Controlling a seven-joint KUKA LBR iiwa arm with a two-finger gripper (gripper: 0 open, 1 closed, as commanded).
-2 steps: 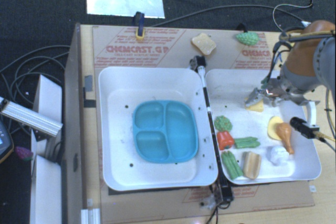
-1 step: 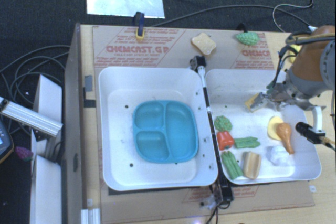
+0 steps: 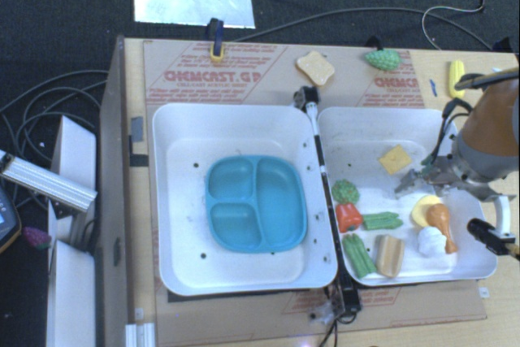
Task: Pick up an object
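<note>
While reaching from right, gripper [image 3: 424, 179] low over right bin [image 3: 357, 126].

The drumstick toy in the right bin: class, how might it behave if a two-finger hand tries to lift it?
The drumstick looks like smooth moulded plastic, so probably light, stiff and somewhat slippery. Its rounded, tapering shape could let it roll or twist out. It lies against a white piece, which might get nudged.
</note>
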